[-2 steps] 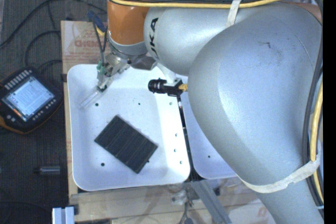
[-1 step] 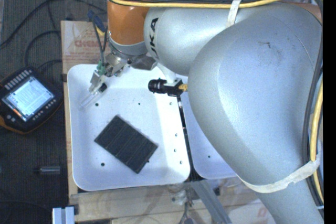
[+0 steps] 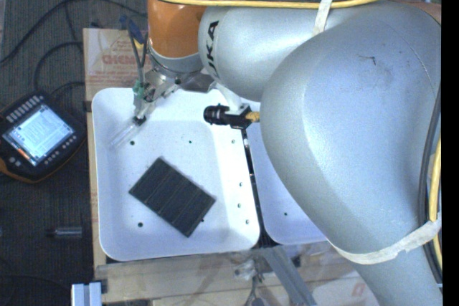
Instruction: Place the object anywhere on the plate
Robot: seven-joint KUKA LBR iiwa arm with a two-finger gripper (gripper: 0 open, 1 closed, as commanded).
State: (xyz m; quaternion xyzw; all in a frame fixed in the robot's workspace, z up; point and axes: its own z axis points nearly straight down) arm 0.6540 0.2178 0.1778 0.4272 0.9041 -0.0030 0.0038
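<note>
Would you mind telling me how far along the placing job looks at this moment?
Nothing looks done yet. The dark ribbed plate lies flat in the left bin with nothing on it. In hand: the gripper sits low over the bin's far corner, apart from the plate; whether it holds anything cannot be told. Left: getting an object onto the plate.

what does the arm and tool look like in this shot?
Bulky glossy grey arm with an orange band above the wrist and black lettering beside it. A yellow cable runs along the top, taped down with whitish straps. The tool is slim, with green bits and thin wires.
</note>
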